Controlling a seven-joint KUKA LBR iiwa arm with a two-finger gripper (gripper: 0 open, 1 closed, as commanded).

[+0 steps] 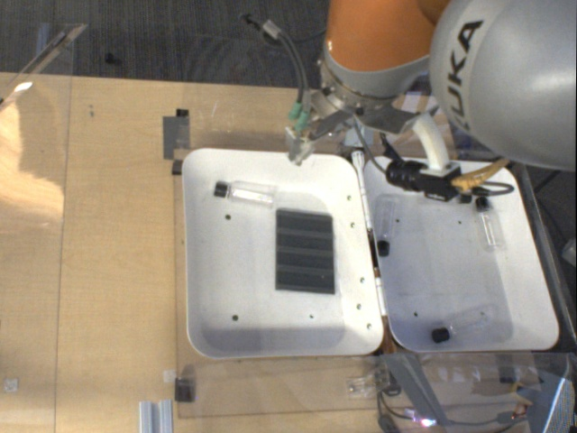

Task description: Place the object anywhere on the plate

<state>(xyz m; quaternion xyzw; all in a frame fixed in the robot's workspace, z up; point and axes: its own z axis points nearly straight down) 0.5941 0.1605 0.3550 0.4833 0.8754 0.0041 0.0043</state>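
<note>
Camera view: claw [300,142] at left bin's [203,242] far edge, grip state unreadable. Lower squarely over dark plate [305,251]; avoid vial [243,192].

Two shallow white plastic bins are sitting side by side on a pale wooden bench [90,269] — the left bin [203,332] and the right bin [532,323] touching along their inner rims. A small black clamp block [178,133] is standing just beyond the left bin's far corner — dark grey carpet [162,25] is lying behind the bench.
</note>
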